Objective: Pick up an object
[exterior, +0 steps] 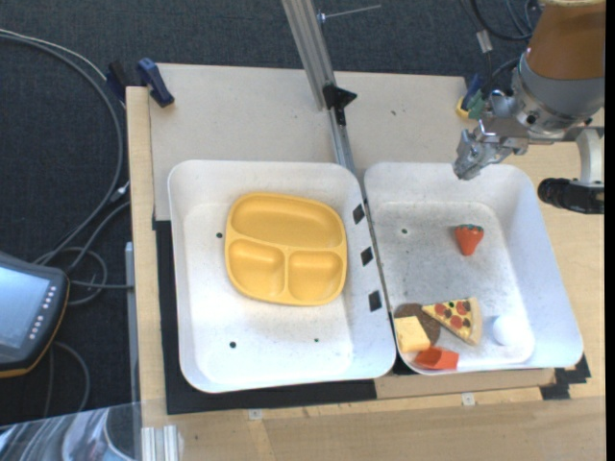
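Camera view | grey metal hand (468,164) over far rim of right white bin (544,248), finger state cannot tell | red plastic strawberry (468,239) near below

Right bin (538,221) centre lies open (toys (444,327) crowd its near edge).

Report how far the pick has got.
Done: nothing lifted. The strawberry, pizza slice and white egg lie in the right bin. In hand: the gripper hangs above that bin's far edge. Left: descend, grasp, lift.
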